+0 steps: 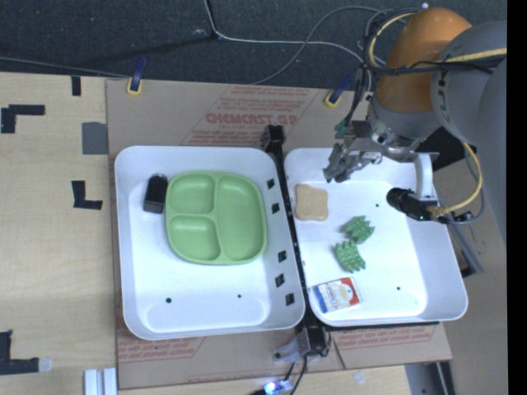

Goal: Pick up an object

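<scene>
Small packet (335, 295) by right bin's (436, 262) near rim; pincer (336, 172) state unclear, above tan slice (311, 203).

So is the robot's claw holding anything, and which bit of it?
Nothing is held. The dark two-finger gripper hangs above the right white bin, near the tan slice of bread, with nothing between its fingers.

Divided plate (216, 218) and small box (155, 193) in left bin (140, 295), cracker (311, 202), two sprigs (354, 242), packet (336, 295) in right bin (436, 286)
</scene>
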`<move>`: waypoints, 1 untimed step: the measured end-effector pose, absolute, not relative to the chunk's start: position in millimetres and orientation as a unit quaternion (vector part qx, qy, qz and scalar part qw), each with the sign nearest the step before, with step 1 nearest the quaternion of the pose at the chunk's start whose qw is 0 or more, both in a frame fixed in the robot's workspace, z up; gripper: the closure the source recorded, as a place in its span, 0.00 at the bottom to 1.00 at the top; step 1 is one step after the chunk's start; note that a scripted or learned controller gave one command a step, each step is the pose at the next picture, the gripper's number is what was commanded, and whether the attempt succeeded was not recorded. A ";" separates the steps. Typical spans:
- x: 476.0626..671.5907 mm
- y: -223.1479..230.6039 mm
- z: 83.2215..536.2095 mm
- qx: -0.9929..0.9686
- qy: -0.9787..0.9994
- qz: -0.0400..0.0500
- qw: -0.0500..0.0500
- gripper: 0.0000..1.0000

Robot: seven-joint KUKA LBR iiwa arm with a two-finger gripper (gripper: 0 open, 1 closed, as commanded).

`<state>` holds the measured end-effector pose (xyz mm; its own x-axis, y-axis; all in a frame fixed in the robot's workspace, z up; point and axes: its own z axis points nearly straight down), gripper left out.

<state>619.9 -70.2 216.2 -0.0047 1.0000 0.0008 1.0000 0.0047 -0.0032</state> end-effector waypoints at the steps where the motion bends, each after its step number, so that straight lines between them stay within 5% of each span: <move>1: 602.2 -20.2 226.7 -0.705 -0.709 0.000 0.002 1.00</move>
